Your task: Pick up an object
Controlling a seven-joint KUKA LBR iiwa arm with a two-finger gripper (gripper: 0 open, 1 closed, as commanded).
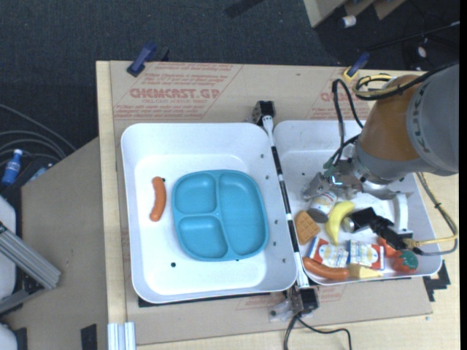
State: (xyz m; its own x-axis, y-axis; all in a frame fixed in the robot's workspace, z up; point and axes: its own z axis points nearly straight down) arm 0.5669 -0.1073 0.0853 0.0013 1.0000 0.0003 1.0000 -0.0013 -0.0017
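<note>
Counter (182, 93): pale board with red lettering, bearing two white bins side by side.

Left bin (139, 148):
- Blue divided plate (219, 214), three compartments, lying flat near the middle.
- Orange sausage (157, 198), lying lengthwise just left of the plate and apart from it.

Right bin (299, 141) (all items crowd the near half):
- Yellow banana (337, 219), curved, near the bin's middle.
- Tan cracker (306, 227), just left of the banana, by the left wall.
- Red sausage (326, 270), along the near wall.
- White and red packet (343, 254), between the banana and the red sausage.
- Yellow wedge (359, 271), touching the packet's near edge.
- Orange and green piece (406, 259), at the near right corner.

Arm (408, 133): grey with an orange band, reaching in from the right over the right bin.

Tool (318, 188): metal, low over the right bin, just above the cracker and banana. How far it is open cannot be told, and nothing is seen held in it.
</note>
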